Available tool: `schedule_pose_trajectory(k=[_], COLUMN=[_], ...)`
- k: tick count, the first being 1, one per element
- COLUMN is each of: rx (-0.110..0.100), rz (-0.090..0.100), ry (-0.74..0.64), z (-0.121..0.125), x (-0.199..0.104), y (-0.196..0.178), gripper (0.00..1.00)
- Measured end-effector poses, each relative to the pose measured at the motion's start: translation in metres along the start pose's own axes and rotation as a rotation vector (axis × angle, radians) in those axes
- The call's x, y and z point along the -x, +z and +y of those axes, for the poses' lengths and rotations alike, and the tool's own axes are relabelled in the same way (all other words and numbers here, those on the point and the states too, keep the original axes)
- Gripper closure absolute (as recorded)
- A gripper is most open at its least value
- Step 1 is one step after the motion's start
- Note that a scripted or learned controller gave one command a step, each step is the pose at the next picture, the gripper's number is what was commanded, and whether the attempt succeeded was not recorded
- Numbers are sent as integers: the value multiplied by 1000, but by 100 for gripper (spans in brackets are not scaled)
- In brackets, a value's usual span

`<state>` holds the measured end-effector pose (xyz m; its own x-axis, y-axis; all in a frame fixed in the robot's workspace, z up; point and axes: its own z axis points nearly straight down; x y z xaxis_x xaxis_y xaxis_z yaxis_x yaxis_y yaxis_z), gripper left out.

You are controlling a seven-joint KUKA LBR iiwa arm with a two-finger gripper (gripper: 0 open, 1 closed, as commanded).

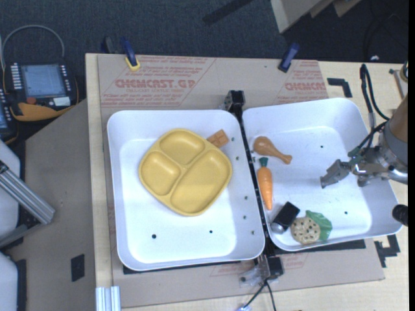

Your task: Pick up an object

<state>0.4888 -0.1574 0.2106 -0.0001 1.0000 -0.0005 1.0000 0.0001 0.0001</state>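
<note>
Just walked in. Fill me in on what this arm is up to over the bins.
The arm's gripper is over the right bin, above a bare patch of its floor, with nothing between its fingers. That bin's items lie to the left of it: a toy chicken drumstick, a carrot, a small black block and a cookie resting on a green leafy piece. The left bin holds a yellow divided plate with a small brown piece at its edge. Nothing has been picked up yet.

The right bin [337,118] holds 4 loose objects near its left wall: a tan chicken drumstick [271,150], an orange carrot [265,183] lying lengthwise just below it, a black block [285,215], and a cookie [303,229] touching a green leaf [320,222].
</note>
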Motion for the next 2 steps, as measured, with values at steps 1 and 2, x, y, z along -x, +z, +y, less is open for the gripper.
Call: schedule_pose_trajectory(k=[1, 2], rx=[-7, -2], rz=[3, 2], ry=[1, 1], z=[2, -2], x=[-4, -9], y=[44, 86], gripper=[0, 0])
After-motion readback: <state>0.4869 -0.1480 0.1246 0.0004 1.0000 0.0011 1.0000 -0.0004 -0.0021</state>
